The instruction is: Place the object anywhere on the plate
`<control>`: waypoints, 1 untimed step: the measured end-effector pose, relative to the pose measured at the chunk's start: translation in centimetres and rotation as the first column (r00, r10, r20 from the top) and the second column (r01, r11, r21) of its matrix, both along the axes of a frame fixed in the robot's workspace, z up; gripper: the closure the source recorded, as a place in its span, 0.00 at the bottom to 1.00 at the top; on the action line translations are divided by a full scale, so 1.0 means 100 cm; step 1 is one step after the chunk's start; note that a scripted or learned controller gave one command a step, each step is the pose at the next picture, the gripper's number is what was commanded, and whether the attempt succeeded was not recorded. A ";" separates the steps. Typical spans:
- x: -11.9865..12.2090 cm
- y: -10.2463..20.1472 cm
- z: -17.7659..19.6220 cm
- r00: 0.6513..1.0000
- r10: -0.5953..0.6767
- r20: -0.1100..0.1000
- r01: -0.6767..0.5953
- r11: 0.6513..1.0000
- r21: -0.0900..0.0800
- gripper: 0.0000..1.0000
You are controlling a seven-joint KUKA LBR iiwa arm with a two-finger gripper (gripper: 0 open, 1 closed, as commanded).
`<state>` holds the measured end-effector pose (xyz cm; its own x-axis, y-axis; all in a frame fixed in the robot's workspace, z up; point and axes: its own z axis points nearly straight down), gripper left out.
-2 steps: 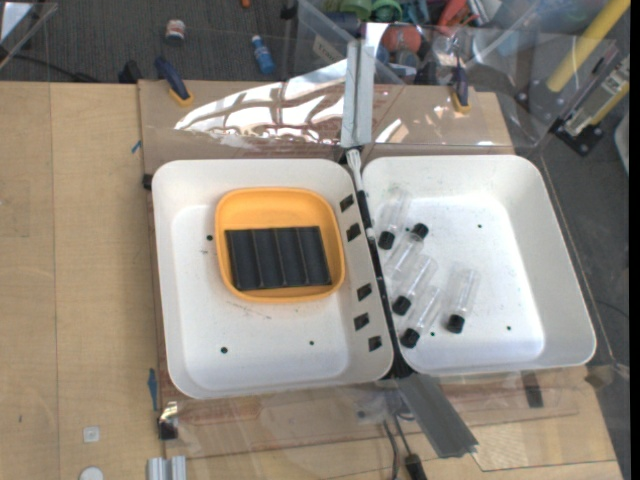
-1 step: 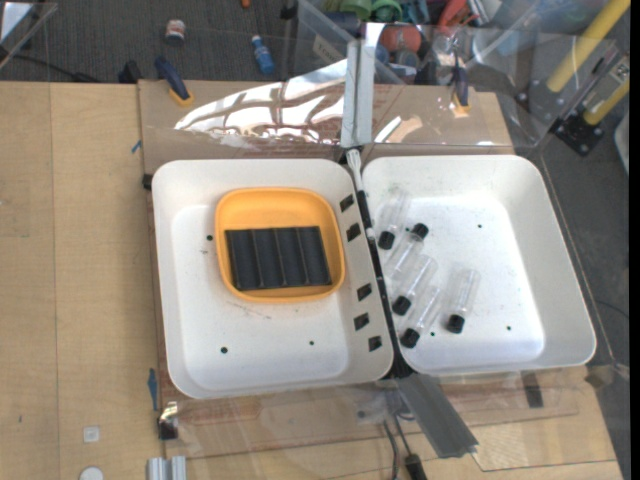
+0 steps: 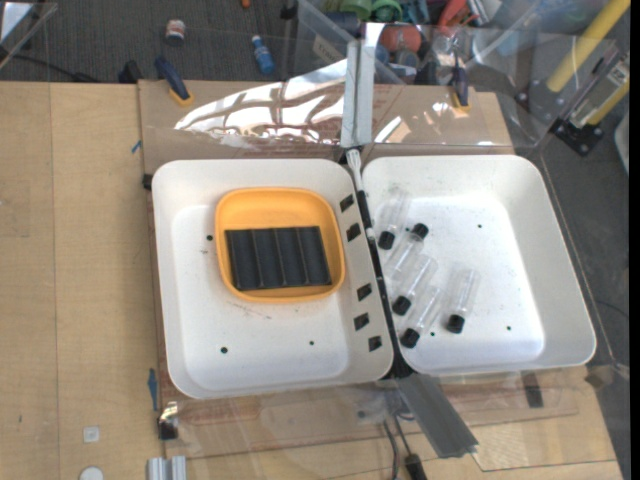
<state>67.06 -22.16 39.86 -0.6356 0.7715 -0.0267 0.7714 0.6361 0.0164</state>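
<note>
Starting on the left, we have the left bin sitting on the tabletop, and in it the orange plate with a dark ribbed insert lying across its middle. That plate is our target, and anywhere on it counts.

Moving across the divider with its row of black tabs, we reach the right bin. Here lie the clear vials with black caps, a loose cluster near the bin's left wall, several touching or just beside one another. One vial lies a little apart to the right, cap toward us, and we'd judge it the easiest pick.

These look light and stiff, but smooth and round, so likely to roll or slip out of a pinch. We'd take hold across the middle of the barrel, closing square to its length. Being transparent, the edges are hard to read.

As for the tool, we cannot tell its state at this moment.
</note>
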 end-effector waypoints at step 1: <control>0.001 0.000 0.013 1.000 0.001 0.011 -0.001 1.000 -0.003 1.00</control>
